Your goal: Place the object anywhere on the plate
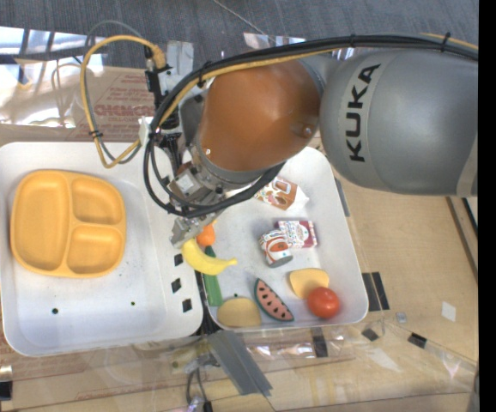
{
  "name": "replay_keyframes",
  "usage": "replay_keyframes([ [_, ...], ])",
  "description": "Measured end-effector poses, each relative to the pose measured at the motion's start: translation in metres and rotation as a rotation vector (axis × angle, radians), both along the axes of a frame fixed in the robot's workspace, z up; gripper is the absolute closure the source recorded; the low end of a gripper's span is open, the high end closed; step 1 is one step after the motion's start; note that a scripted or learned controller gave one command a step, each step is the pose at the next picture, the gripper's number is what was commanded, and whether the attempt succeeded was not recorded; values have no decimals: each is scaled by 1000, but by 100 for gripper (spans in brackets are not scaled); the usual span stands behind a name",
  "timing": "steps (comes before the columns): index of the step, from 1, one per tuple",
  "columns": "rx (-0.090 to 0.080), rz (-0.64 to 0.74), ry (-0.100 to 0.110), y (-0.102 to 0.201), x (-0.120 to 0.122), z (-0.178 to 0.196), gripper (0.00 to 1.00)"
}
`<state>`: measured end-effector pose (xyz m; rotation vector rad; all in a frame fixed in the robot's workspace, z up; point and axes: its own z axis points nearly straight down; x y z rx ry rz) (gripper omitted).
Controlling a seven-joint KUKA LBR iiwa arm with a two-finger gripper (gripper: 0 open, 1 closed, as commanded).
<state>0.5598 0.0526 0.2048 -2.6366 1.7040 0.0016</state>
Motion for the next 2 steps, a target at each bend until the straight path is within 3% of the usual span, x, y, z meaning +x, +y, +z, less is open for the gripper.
replay_keyframes([
  [2,-1,195,4,104,-22,-13,100],
])
